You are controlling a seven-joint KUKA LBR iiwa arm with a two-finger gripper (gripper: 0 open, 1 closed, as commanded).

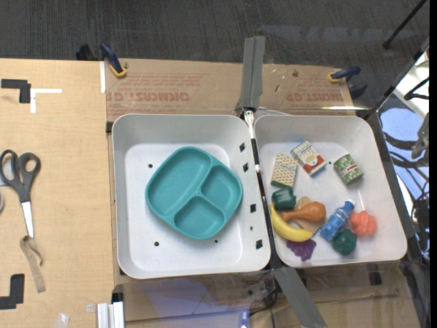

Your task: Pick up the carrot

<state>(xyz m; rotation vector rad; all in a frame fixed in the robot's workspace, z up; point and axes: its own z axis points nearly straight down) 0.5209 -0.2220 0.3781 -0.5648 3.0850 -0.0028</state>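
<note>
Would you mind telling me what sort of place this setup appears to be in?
Most likely a robotics lab test bench: two white bins sit clamped over cardboard, the right bin holding toy food like a banana, with scissors and tape markers on the wooden benchtop.

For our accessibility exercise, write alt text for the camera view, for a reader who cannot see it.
Two white bins sit side by side on a bench: the left bin holds a teal divided plate, and the right bin holds a cluster of toy foods, including an orange carrot, a banana and small boxes. Scissors lie on the bench at far left.
</note>
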